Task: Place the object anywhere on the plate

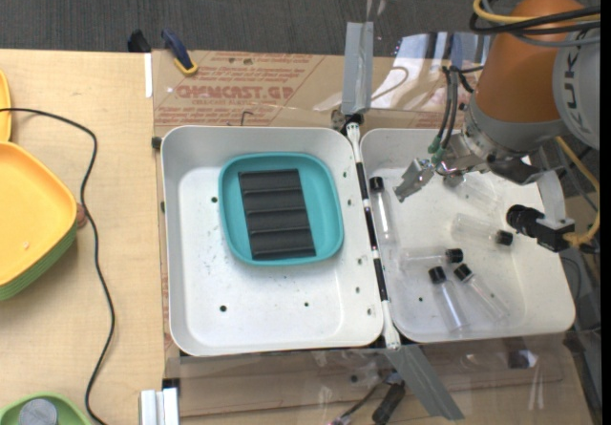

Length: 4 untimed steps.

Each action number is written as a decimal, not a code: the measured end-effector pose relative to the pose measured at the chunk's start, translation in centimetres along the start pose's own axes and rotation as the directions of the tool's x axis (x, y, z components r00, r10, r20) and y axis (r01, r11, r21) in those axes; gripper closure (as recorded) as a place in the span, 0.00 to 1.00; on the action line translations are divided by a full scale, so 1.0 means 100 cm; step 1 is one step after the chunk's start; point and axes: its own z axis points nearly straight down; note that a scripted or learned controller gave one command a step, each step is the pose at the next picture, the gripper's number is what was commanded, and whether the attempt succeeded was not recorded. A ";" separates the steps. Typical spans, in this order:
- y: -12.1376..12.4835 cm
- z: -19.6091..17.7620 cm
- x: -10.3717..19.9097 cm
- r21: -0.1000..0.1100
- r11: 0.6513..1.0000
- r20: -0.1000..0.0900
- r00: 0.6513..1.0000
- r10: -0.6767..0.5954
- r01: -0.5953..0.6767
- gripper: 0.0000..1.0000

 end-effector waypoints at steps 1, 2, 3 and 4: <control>-0.032 -0.063 -0.063 0.000 1.000 0.000 1.000 0.014 -0.014 0.00; -0.062 -0.139 -0.133 0.000 0.991 0.000 0.991 0.133 -0.133 0.00; -0.069 -0.222 -0.161 0.001 0.979 0.000 0.979 0.205 -0.205 0.00; -0.068 -0.223 -0.161 0.000 0.939 0.000 0.939 0.345 -0.345 0.00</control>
